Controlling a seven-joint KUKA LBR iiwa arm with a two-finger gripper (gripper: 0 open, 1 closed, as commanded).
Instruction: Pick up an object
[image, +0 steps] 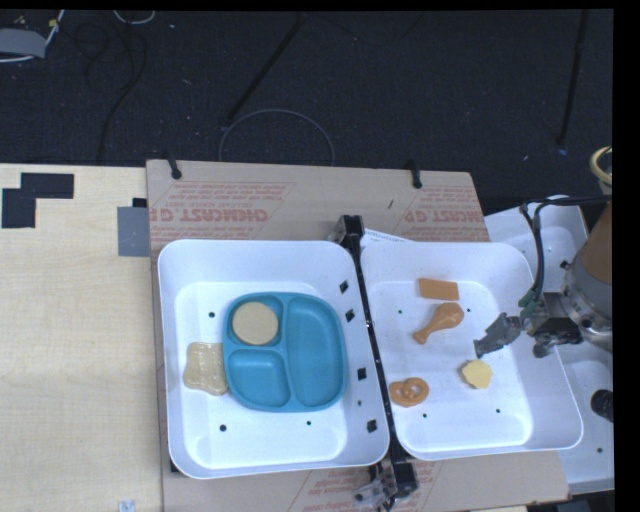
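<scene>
Smooth white bin (500, 435); end effector (490, 342) spread above lumpy yellow chunk (478, 375).

in the right bin (545, 425) lie four loose foods: an orange block (438, 290), a tan drumstick (440, 321) below it, a brown pretzel (408, 391), and a yellow chunk (477, 375) near my gripper (493, 338).

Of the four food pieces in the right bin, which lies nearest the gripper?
The small yellow chunk, just below and left of the gripper. The drumstick, orange slab and pretzel all lie farther left.
</scene>
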